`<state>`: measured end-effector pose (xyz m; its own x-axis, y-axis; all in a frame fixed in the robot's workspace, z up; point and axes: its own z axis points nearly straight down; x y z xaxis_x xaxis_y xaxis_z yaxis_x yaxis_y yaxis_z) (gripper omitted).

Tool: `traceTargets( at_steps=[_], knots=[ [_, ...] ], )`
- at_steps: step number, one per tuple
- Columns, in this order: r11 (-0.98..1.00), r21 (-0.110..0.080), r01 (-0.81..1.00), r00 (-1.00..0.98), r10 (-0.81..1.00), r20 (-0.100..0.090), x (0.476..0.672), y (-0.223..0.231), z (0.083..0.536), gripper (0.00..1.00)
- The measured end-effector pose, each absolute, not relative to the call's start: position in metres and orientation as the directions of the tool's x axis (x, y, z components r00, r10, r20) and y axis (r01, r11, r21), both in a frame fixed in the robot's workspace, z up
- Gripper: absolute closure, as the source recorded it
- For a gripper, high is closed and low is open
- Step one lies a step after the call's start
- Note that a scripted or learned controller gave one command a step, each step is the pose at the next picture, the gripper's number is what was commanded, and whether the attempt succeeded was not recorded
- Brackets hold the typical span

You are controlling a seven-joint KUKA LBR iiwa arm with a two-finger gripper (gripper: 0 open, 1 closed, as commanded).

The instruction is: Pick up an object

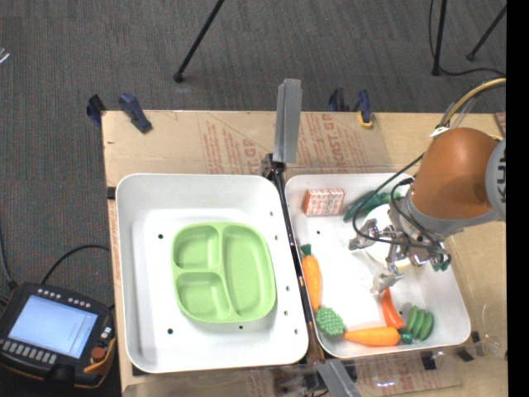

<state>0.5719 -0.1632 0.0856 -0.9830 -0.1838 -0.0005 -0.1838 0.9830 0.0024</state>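
Observation:
My gripper (372, 265) hangs over the middle of the right bin (459, 303), open, with bare bin floor showing between its fingers. Just below it lies a short orange-red piece (390, 308), close to the lower fingertip, with a green ridged vegetable (420, 322) to its right. A carrot (373, 335) lies along the bin's front wall beside a green knobbly toy (331, 321). Another carrot (311, 279) lies by the left wall. A small orange box (323, 202) sits at the back left of this bin.
The left bin (136, 222) holds a light green divided plate (223, 271). A grey upright post (288, 131) stands behind the divider between the bins. A teach pendant (54, 329) lies off the bench at the lower left.

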Motion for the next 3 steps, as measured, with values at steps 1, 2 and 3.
traceTargets(
  at_steps=[1, 2, 3],
  knots=[
    [0.992, 0.001, -0.123, -0.992, -0.123, -0.007, 0.503, -0.167, 0.088, 0.00],
    [0.992, 0.004, -0.128, -0.992, -0.128, -0.003, 0.503, -0.165, 0.094, 1.00],
    [0.947, 0.004, -0.321, -0.947, -0.321, 0.002, 0.484, -0.211, 0.085, 1.00]
  ],
)
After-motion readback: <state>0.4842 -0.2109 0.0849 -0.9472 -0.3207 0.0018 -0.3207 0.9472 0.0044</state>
